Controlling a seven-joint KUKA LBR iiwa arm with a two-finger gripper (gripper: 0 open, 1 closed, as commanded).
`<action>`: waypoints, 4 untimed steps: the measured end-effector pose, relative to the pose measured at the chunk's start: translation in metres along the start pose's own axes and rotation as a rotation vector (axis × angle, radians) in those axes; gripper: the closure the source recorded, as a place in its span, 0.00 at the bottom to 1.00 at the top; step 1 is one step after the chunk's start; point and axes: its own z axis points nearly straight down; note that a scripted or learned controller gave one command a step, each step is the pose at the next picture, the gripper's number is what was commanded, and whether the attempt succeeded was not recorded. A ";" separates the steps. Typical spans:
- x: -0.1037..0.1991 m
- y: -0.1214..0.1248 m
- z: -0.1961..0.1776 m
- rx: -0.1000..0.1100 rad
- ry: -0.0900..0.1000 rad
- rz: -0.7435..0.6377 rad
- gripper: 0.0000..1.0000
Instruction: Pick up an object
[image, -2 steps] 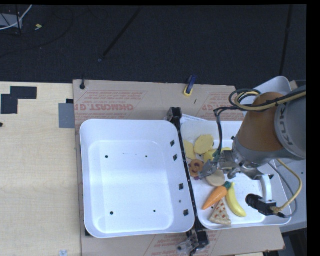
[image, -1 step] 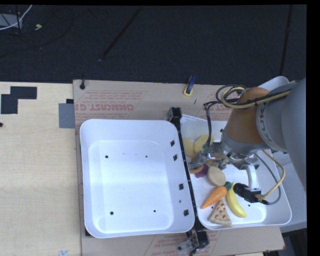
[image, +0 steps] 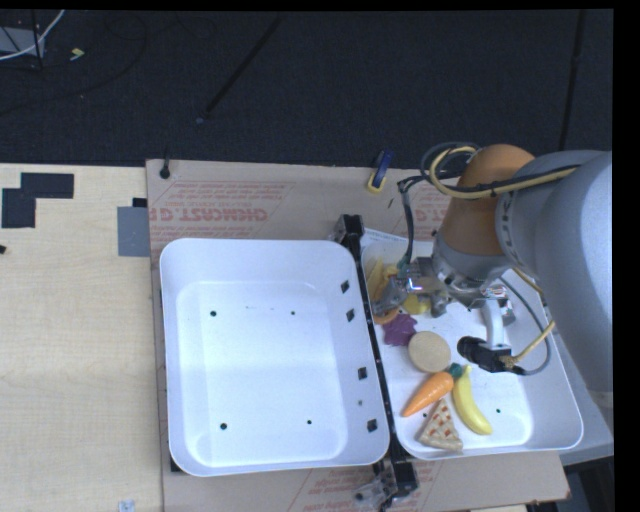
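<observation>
Hanging low over right bin (image: 560, 425), gripper (image: 408, 288) near purple piece (image: 399, 327). Cannot tell grip state. Carrot (image: 429, 392), banana (image: 470, 402) further along same bin.

An orange toy carrot (image: 428, 393), yellow plastic banana (image: 470, 403), tan round disc (image: 430, 351) and purple piece (image: 399, 328) lay clustered together.

Robotics lab: KUKA arm (image: 560, 240) over bench w/ white bins (image: 180, 300), cables.

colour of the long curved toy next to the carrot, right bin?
Yellow banana, clear in the camera view.
</observation>
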 end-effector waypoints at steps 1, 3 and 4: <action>-0.001 -0.001 -0.012 0.001 0.003 0.004 1.00; -0.004 0.020 0.003 -0.006 0.003 -0.003 1.00; 0.004 0.017 0.003 -0.003 0.003 -0.004 1.00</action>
